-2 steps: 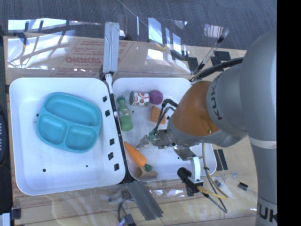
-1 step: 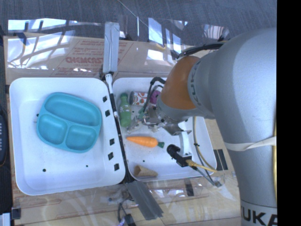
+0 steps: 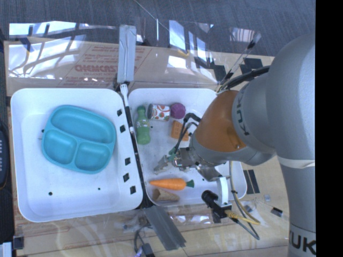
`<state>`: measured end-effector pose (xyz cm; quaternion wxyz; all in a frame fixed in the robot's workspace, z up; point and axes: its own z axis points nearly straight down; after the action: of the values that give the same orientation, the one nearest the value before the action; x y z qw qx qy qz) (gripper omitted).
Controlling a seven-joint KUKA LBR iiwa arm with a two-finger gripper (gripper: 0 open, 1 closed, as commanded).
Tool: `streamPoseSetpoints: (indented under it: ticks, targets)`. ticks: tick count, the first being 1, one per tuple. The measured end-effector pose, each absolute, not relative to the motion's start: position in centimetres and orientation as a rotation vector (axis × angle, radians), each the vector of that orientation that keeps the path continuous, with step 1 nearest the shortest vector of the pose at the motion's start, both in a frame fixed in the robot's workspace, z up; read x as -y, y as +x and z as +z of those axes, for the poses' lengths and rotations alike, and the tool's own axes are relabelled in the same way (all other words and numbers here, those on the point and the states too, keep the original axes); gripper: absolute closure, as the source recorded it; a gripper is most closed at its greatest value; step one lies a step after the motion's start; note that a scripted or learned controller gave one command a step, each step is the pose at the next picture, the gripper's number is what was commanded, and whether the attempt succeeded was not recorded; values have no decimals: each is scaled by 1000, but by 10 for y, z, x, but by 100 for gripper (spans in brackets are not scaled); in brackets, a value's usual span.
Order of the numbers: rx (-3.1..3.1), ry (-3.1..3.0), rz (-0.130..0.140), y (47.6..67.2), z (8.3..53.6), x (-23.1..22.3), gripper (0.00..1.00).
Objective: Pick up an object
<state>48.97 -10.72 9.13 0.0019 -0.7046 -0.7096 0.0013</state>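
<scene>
two shallow white bins sit side by side on a bench (image 3: 64, 74), seen from above at a slant. the left bin (image 3: 32, 197) holds a blue divided plate (image 3: 79, 139) with three compartments, lying flat a little above the bin's middle.

the right bin (image 3: 209, 96) holds several small things. nearest the divider between the bins, a green bottle (image 3: 142, 126) lies with its neck pointing toward the far wall. just to its right, along the far side, a small can with a red and white label (image 3: 158, 112) lies on its side, and a purple ball (image 3: 178, 110) touches the can's right end. below the ball sits a small orange block (image 3: 177, 129), partly covered by the arm. toward the near wall, an orange carrot with a green top (image 3: 170, 184) lies on its side, and a brown piece (image 3: 165, 196) rests just below it, against the bin's near edge.

the grey arm with its orange band (image 3: 220, 127) reaches in from the right. its end effector (image 3: 167, 164) hangs low over the middle of the right bin, between the green bottle and the carrot. whether its fingers are apart or together cannot be told, and nothing is seen between them.
</scene>
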Motion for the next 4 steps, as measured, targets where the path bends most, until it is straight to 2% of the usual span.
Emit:
streamPoseSetpoints:
  ticks: [1,2,3,4]
  targets:
    - [2234,-2204,4,491,101,107,100]
    - [2240,-2195,6,491,110,106,100]
    - [2228,-2213,-1,553,130,95,100]
    - [2227,-2212,2,553,129,95,0]
